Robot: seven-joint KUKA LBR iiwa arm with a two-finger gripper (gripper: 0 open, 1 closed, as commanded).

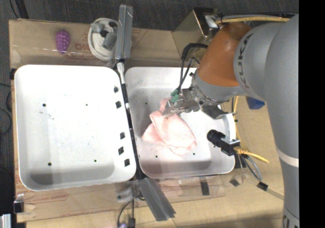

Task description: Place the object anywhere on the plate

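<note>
A pale pink plate [172, 133] lies tilted in the right bin [203, 163], near its middle. My gripper [175, 102] hangs over the plate's upper left edge, reaching in from the right under the orange wrist band. A small pink lump [164, 105] sits right at the gripper's tip, touching the plate's rim; whether it is held is hidden by the wrist.
The left bin [66, 125] stands beside the right one, with a grey divider bar [124, 115] between them. A purple grape-like toy [62, 40] and a white coil [103, 36] rest on the bench behind the bins. A black fitting [218, 139] juts over the right bin's edge.
</note>
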